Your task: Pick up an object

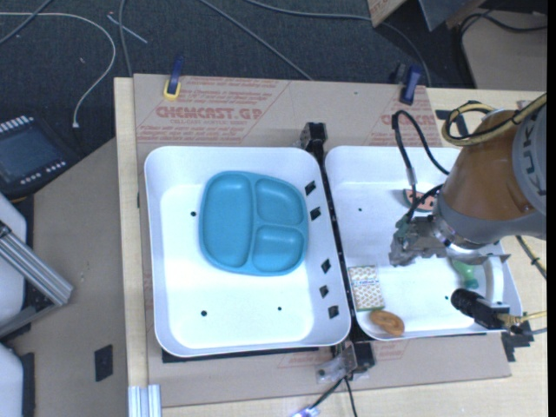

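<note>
My gripper (407,248) hangs low over the middle of the right bin (365,174), under the grey and orange arm that reaches in from the right. A small white packet with a green pattern (366,287) lies by the bin's left wall, a little below and left of the gripper. At the front wall, just past the packet, sits an orange-brown lump (388,322). A green thing (469,274) peeks out from under the wrist on the right. Behind the gripper, a small red and white thing (423,200) is partly hidden by the arm.
A blue divided plate (254,222) lies in the left bin (174,259), towards its back. A ridge with black clips (323,233) separates the two bins. Cables run over the back of the bench.
</note>
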You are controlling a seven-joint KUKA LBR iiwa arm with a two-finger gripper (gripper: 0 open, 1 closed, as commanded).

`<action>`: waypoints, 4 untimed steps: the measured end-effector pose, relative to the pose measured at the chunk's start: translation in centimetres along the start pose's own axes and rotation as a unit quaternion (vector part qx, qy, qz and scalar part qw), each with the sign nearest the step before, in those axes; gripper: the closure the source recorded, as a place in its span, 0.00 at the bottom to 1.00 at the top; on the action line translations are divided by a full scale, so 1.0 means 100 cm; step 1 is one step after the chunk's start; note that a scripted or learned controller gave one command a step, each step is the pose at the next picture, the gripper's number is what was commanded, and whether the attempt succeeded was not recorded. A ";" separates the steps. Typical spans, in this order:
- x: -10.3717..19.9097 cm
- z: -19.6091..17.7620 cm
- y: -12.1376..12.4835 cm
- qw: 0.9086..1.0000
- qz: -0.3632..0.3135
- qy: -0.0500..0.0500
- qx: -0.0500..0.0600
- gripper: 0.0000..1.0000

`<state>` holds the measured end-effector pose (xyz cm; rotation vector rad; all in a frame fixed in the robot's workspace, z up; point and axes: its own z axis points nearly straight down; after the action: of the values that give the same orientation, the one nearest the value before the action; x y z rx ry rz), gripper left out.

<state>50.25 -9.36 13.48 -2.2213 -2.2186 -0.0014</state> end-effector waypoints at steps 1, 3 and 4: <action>-0.008 -0.051 -0.006 1.000 0.000 -0.002 -0.003 1.00; 0.054 -0.100 -0.010 1.000 -0.004 0.001 0.000 1.00; 0.110 -0.095 0.001 1.000 -0.003 0.000 0.000 1.00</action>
<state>50.42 1.63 22.99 -2.2144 -2.2269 -0.0017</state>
